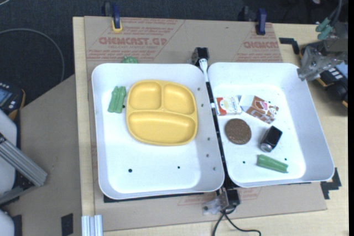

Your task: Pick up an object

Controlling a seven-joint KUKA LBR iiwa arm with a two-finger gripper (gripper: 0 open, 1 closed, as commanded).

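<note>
The right bin [310,119] holds a red-and-white packet [228,105], a brown-and-white carton [260,109], a round brown disc [238,131], a small black can [271,139] lying on its side, and a green stick-shaped piece [272,163] near the front. In the left bin [105,146] a yellow divided plate [162,112] lies beside a green bundle [116,99]. My gripper [316,62] hangs at the right bin's far right corner, just outside its rim and well away from every object.
A small green scrap [130,59] lies on the board behind the left bin. Two clamps [115,15] [260,20] hold the board's back edge. Cables and grey hardware [334,72] crowd the right side.
</note>
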